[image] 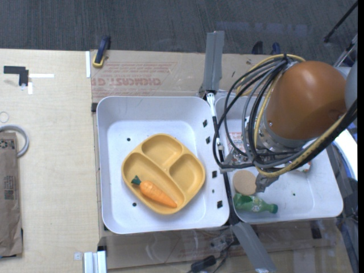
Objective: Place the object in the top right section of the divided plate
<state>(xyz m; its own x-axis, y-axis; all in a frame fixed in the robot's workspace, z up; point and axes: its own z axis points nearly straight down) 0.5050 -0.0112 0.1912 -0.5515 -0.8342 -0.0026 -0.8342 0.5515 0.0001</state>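
A yellow divided plate [164,173] with three sections sits turned at an angle in the left bin. An orange carrot [156,193] with a green top lies slantwise in its long lower section, green end toward the left.

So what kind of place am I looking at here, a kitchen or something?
More likely a robot test bench or lab than a kitchen. A cabled robot arm hangs over two white bins, and the yellow divided plate holds a toy carrot, all on a plain workbench.
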